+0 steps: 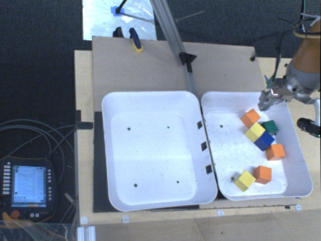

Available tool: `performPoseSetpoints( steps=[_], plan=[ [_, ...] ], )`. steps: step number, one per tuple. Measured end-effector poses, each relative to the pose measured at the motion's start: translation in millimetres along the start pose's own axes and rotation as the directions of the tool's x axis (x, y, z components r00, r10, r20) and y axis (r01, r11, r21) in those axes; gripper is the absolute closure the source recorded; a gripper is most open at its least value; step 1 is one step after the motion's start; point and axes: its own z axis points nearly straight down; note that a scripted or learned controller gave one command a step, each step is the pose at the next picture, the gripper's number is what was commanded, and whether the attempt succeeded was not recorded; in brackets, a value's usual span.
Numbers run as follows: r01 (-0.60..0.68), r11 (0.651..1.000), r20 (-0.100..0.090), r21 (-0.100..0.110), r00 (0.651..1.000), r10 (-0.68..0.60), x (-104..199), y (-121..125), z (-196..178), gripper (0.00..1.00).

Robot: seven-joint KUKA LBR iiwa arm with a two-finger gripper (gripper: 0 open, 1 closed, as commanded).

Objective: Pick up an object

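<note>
Gripper [266, 101] hangs over the far edge of the right bin [225, 185], its metal tip pointing down just above and to the right of the nearest orange cube [250, 117]; whether it is apart or together I cannot tell, and nothing shows in its grasp. The wrist comes in from the right at a slant, which probably suits a descent onto the cluster without fouling the bin wall.

That cluster runs toward the near right: a yellow cube [255, 131] touching a green cube [270, 126] and a blue cube [264, 140], then a second orange cube [275, 151]. Packed so tight, these look awkward to pinch singly. Nearer the front rim, another orange cube [263, 173] and a yellow cube [245, 180] lie as a touching pair, apart from the rest.

Any of these would serve as the object to pick, and none is lifted yet. To the left sits the left bin [115, 109], both bins resting on the table [83, 134], with a handheld control pad [27, 187] far left.
</note>
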Motion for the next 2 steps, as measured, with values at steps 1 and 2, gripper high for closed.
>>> performPoseSetpoints(
  steps=[1,2],
  plan=[
    [0.0,1.0,0.0,0.0,1.0,0.0,-1,3,-52,1.0],
    [0.004,1.0,-0.003,0.006,1.0,-0.004,46,11,-50,1.0]
  ],
)
